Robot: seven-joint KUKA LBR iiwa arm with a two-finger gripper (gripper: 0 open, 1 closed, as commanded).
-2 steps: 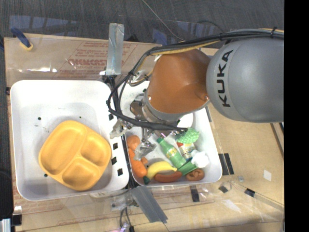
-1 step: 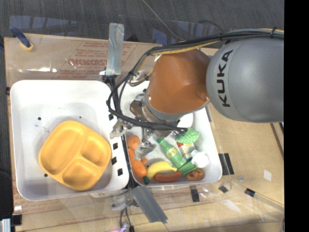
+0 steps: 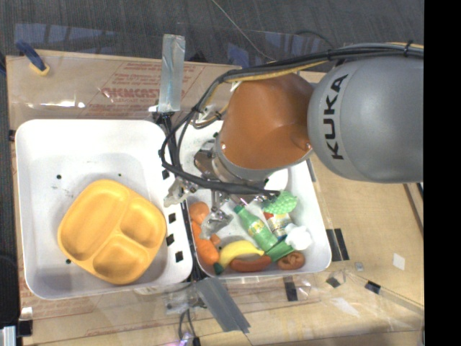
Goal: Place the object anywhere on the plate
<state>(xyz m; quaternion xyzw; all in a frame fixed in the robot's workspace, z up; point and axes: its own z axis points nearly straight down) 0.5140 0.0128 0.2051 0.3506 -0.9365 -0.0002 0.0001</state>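
Partly hidden: right bin [image 3: 318,225] | arm [image 3: 302,128] covers toys [image 3: 252,247]

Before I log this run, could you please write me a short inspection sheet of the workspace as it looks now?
Surface: cardboard-covered bench bearing two white bins, taped at the edges.
Job's things: yellow plate with compartments in the left bin, nothing on it.
Clutter: toy food in the right bin: banana, carrot, green bottle, sausage.
Grippers: gripper low over the right bin's pile; grasp unclear.
Cables: black cables loop from the arm past the bins' divide.
Surroundings: dark carpet beyond the bench.
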